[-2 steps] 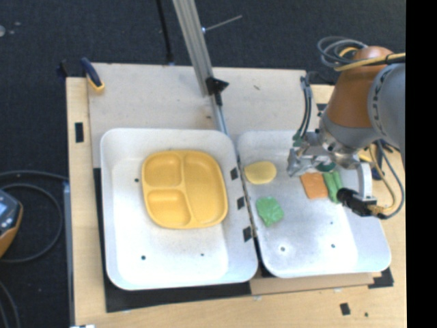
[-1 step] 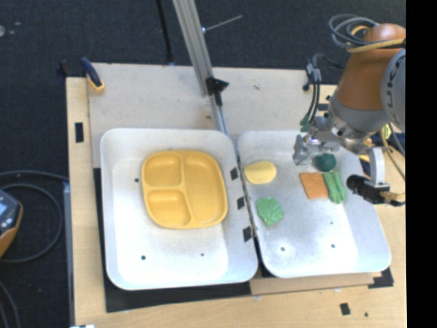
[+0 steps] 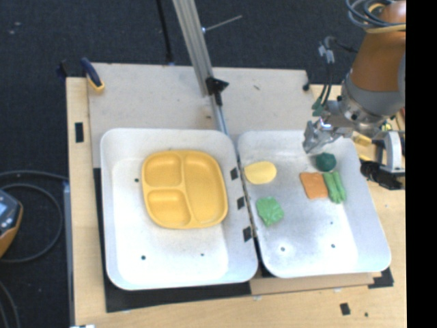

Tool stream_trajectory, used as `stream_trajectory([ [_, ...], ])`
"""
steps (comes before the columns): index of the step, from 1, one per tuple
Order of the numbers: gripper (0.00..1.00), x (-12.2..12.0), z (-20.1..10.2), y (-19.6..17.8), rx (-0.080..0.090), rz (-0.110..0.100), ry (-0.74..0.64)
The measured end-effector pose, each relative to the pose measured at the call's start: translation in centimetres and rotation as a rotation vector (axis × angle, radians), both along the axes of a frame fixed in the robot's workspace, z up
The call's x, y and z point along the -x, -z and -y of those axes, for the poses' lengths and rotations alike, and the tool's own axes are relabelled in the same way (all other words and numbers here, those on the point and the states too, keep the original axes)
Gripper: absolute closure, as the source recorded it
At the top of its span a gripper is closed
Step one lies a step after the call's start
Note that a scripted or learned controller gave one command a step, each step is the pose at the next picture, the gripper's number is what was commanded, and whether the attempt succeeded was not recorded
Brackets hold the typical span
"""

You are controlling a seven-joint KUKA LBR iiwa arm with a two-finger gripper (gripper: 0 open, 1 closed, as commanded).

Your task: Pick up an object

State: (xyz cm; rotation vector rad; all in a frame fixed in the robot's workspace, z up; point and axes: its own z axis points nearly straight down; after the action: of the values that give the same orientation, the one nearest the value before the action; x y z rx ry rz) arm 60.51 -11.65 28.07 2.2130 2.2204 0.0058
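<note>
Evidently nothing is lifted yet — the tool (image 3: pixel 319 139) hovers at the right-hand white bin (image 3: pixel 341 251) just above the small dark-green round object (image 3: pixel 326 162), which lies on the bin floor; its opening cannot be told, so the grasp remains ahead.

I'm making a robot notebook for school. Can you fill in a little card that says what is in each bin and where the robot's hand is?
left bin: one yellow plate with three sections
right bin: yellow round piece, light green lump, orange block, green stick, dark green ball
touching: orange block and green stick lie side by side
gripper: over the right bin's far edge, just above the dark green ball
holding anything: nothing seen between its fingers
</note>
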Motion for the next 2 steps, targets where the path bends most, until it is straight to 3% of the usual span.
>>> stream_trajectory([
  [1, 1.0, 0.9, -5.1, 1.9, -0.003, -0.007, -0.003],
  [2, 1.0, 2.2, -10.0, 1.5, -0.002, -0.007, -0.003],
])
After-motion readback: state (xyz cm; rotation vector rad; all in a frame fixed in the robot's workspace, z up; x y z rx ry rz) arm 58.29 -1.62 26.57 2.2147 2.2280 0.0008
